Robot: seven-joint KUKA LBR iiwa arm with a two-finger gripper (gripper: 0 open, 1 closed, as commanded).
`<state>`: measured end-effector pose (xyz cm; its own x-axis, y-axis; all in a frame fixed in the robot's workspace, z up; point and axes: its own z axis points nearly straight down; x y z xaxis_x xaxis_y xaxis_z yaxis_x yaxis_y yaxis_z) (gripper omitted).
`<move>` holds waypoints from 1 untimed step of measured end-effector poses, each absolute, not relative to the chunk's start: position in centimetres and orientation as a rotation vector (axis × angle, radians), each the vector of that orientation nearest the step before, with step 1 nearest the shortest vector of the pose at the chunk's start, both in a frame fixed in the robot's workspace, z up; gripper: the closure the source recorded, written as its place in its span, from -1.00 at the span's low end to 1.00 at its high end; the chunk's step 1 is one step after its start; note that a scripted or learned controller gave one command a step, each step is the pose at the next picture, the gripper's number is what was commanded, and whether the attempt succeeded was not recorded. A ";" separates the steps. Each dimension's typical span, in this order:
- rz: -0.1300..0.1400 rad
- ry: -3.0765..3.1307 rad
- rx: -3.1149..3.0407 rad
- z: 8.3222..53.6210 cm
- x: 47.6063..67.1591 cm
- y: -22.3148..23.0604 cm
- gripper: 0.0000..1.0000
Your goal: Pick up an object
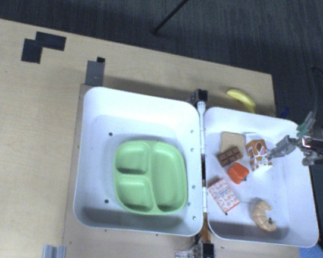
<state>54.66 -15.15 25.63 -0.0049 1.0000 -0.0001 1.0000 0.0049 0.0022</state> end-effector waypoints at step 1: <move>0.004 2.222 2.218 9.5 54.0 -12.8 -1.00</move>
